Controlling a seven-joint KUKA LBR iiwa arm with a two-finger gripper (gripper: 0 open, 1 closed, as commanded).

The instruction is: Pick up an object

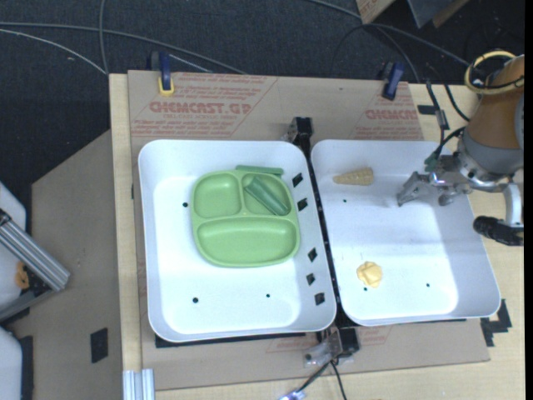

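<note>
Nearest the camera, among the things we might lift, sits a small yellow lump [370, 274] on the floor of the right bin [466, 294], toward its near edge and a little left of the middle. It lies alone, with bare white around it on every side. Farther back in the same bin lies a pale cone-shaped piece [354, 177], on its side near the far-left corner, its tip pointing right. Both are well apart from each other.

Our gripper [412, 192] hangs over the far-right part of this bin, its jaws spread apart with nothing between them. It stands to the right of the cone-shaped piece and well back from the yellow lump; whether the tips touch the bin floor we cannot tell.

We judge the step in hand to be the approach: nothing is grasped yet. The cone-shaped piece looks the closer choice. The next move would call for shifting left until the jaws straddle it across its narrow width, then lowering and closing.

Outward from there, the left bin [166, 290] holds a green divided plate [241, 242], with a darker green piece [268, 195] in its far-right compartment. Both bins rest on the bench [125, 223].
</note>
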